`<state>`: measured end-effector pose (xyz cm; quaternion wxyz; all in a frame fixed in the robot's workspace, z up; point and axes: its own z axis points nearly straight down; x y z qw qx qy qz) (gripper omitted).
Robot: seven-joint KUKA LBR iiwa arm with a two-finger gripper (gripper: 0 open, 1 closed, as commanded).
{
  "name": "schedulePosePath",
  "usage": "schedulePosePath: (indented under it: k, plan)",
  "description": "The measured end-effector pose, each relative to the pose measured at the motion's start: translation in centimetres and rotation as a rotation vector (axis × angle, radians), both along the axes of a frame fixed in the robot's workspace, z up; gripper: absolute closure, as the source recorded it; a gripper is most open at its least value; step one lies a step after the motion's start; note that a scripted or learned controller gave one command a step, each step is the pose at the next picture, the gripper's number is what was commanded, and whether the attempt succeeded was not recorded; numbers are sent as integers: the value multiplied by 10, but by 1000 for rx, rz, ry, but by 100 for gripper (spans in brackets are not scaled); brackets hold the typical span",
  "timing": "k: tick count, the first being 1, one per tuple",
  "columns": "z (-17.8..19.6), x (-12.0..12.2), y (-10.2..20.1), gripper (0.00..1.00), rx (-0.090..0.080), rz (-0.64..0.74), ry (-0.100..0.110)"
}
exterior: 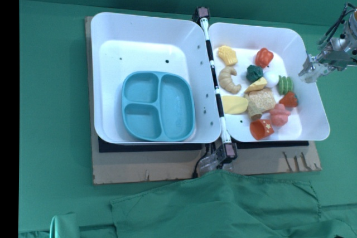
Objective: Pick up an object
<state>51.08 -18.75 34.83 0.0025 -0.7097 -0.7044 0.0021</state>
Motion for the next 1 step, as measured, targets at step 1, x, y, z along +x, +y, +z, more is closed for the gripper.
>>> schedulePosePath:
  k: [1]
  plan:
    - [-100, -28, 11, 100, 1, 2, 1]
